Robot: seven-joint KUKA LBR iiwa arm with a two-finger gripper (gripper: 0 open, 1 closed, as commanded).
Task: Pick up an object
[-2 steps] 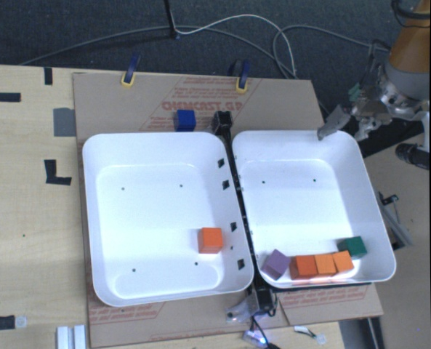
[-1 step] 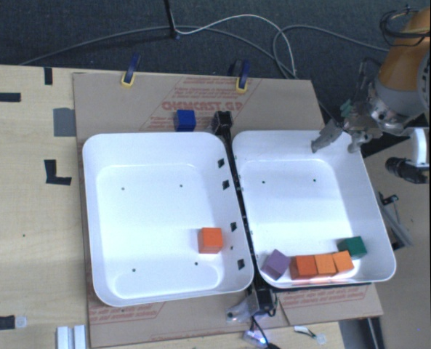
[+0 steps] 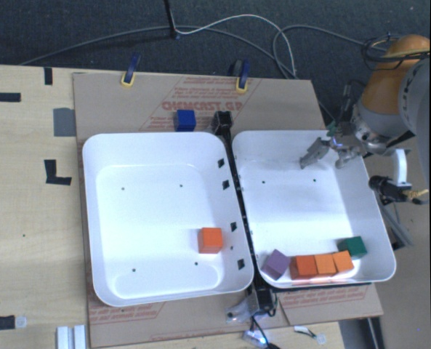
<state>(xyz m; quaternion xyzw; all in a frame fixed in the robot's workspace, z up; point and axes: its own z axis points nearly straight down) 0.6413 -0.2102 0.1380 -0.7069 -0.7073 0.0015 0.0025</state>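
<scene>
My gripper (image 3: 324, 155) hangs over the back right part of the right bin (image 3: 302, 195), its two fingers spread apart with nothing between them. Along that bin's front edge lie a purple block (image 3: 275, 264), two orange blocks (image 3: 303, 267) (image 3: 324, 265), a lighter orange block (image 3: 343, 262) and a green block (image 3: 353, 246). The left bin (image 3: 128, 195) holds one orange cube (image 3: 211, 240) near its front right corner. All blocks are well clear of the gripper.
A blue block (image 3: 185, 119) sits on the cardboard behind the left bin. Black clips (image 3: 222, 122) join the bins along the centre seam. Cables trail across the dark floor at the back.
</scene>
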